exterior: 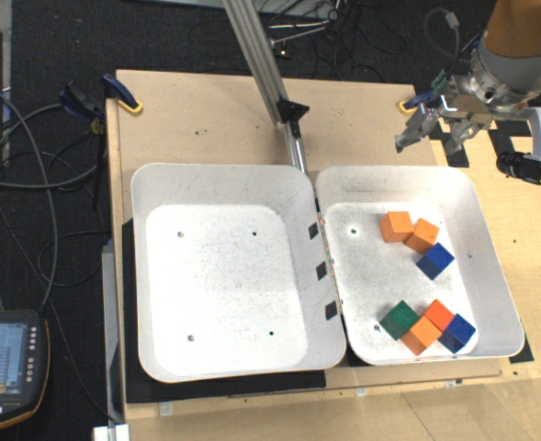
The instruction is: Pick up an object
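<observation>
The fingers [435,134] look spread, with nothing between them, though the view is poor there. They hang above the worktop [362,118], past the far edge of the right bin [490,274]. Seven blocks [426,324] lie in that bin. The approach step is in hand; next calls for descending onto one block.

Matt speckled white bins [224,186] on a pale wooden bench [206,108]
</observation>
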### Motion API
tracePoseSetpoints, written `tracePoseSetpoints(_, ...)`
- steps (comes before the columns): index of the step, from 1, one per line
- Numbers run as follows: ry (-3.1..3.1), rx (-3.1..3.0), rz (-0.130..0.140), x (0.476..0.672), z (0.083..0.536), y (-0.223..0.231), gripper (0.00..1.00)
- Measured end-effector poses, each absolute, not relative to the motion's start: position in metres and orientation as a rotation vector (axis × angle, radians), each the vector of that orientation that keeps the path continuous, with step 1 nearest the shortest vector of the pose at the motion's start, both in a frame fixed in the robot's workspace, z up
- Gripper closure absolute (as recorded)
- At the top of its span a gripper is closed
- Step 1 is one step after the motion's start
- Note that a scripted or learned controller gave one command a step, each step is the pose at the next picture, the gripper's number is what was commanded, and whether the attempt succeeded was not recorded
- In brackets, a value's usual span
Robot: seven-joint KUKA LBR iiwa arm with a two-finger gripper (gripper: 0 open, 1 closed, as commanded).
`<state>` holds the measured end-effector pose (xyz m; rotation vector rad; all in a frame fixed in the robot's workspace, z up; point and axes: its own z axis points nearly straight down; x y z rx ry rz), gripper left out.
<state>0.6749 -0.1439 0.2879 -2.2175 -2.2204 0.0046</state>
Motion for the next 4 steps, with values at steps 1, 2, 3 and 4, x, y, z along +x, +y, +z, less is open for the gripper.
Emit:
tracePoseSetpoints(1, -2.225, -2.219, 0.001, 0.675, 0.291, -0.144, 0.00)
tracePoseSetpoints(2, -2.220, -2.219, 0.005, 0.671, 0.248, -0.144, 0.00)
tracePoseSetpoints(3, -2.219, -2.219, 0.006, 0.663, 0.199, -0.139, 0.00)
tracePoseSetpoints(4, -2.221, -2.217, 0.006, 0.666, 0.136, -0.137, 0.00)
